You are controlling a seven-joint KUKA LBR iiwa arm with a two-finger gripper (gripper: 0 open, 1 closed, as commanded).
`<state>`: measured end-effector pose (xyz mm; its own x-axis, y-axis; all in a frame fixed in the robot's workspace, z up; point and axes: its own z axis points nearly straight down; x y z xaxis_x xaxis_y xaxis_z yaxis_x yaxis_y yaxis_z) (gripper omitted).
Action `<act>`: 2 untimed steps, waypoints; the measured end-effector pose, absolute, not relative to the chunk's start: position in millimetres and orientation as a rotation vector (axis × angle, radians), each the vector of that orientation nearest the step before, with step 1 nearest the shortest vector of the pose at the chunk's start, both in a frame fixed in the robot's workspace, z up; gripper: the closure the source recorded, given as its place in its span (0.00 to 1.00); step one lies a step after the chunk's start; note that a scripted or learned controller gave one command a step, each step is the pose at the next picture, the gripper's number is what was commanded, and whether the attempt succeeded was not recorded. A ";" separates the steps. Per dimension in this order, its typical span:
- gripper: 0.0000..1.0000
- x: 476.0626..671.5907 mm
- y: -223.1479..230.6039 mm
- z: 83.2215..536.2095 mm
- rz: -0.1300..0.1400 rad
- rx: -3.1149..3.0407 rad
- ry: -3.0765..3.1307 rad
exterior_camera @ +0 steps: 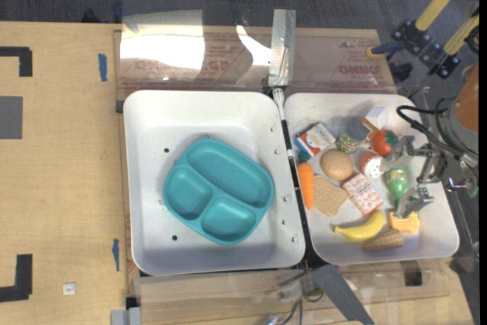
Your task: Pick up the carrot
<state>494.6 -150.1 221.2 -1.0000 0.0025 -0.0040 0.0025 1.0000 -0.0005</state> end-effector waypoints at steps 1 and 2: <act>0.00 487.4 -182.5 104.5 -0.011 -0.031 3.118; 0.00 491.7 -169.9 99.9 -0.025 0.041 3.108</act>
<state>491.7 -169.9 99.9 -0.9991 0.0262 -0.0334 0.0268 0.9995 -0.0155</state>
